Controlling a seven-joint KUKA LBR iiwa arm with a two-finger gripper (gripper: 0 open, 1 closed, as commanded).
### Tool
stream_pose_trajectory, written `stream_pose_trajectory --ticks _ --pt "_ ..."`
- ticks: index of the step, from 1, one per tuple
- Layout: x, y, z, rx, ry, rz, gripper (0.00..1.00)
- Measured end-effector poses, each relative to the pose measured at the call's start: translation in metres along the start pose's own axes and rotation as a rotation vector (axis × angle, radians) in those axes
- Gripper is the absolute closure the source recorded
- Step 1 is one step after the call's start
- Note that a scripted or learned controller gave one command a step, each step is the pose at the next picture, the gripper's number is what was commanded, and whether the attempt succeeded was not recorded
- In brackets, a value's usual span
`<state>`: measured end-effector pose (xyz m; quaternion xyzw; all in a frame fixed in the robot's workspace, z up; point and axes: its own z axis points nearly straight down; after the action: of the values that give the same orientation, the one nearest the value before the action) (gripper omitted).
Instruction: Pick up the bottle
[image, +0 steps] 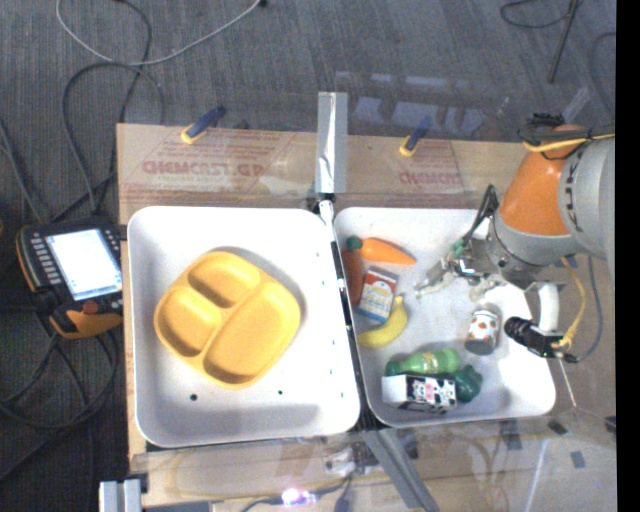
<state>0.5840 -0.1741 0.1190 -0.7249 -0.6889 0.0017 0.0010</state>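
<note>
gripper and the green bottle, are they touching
Apart. The camera view shows the gripper up in the right bin, with bare white floor between it and the green bottle lying near the bin's front edge.

two white bins (150, 400), one yellow tray (228, 316), one carrot (385, 251), one banana (385, 327), one green bottle (428, 361)
</note>
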Motion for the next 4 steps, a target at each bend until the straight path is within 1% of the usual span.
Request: stream_pose_trajectory --ticks 1,2,3,4 --pt "-0.012 -0.061 0.029 -0.018 -0.003 -0.192 0.0" --pt "-0.001 -0.095 0.029 -0.021 -0.007 -0.155 0.0" --pt "0.068 -0.099 0.029 -0.02 -0.003 0.077 0.0" --pt "0.054 -0.104 -0.126 -0.001 -0.002 0.09 0.0"
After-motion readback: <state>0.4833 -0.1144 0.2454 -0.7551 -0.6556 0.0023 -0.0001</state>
